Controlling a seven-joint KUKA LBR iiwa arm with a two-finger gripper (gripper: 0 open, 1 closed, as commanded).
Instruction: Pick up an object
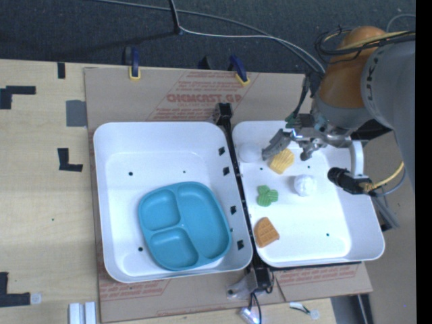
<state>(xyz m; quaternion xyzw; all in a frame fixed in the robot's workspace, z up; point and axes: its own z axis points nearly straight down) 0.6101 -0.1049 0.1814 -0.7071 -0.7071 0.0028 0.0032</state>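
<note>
Jaws spread, fingers splayed either side above yellow corn piece (281, 160), nothing pinched between them. Gripper (293, 145) low over upper-left part of right bin (337, 245), just above & slightly right of the corn; contact w/ corn can't be confirmed from this angle.

Corn piece lying on bin floor near back-left corner, close to the divider between bins. Looks like the pick target, judging by gripper position.

Step in hand: approach/descent, pre-grasp. Pick not yet done.

Next move probably calls for: centring over corn, dropping till fingers straddle it, closing, then lifting straight up. Corn small & ribbed, could roll or squirt out if grip off-centre.

Outward from there: white round object (304, 185) just below-right of corn, near enough to get nudged. Green toy (267, 196) below corn, apart. Orange piece (266, 232) further down by left wall. Left bin (115, 147) holds blue divided plate (183, 225), well apart from the action. Cardboard sheet (196, 96) under both bins.
</note>
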